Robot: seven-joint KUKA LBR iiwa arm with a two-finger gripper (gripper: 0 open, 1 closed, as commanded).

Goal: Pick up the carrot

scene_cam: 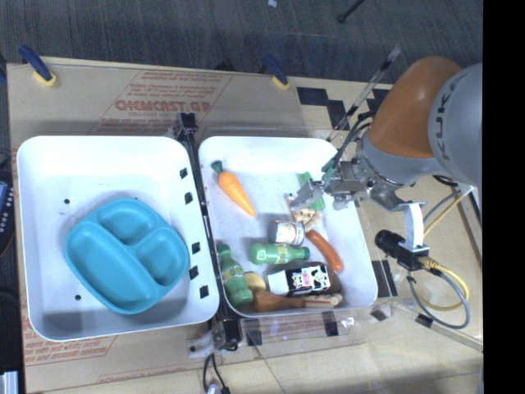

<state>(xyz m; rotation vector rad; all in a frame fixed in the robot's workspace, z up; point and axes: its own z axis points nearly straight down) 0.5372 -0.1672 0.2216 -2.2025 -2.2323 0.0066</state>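
An orange carrot (235,189) with a green top lies slanted in the upper left part of the right bin (271,150), near the divider. My gripper (309,201) hangs over the right side of that bin, well to the right of the carrot and apart from it. It sits above a small pale object at about the bin's mid-height. The arm's grey wrist and orange band rise behind it at the right.
The right bin's lower half holds a small can (289,233), a green bottle (279,254), a red sausage-like piece (325,250), a black-and-white carton (308,280), a green vegetable (230,273) and a brown stick. A blue divided plate (125,255) lies in the left bin (49,162).
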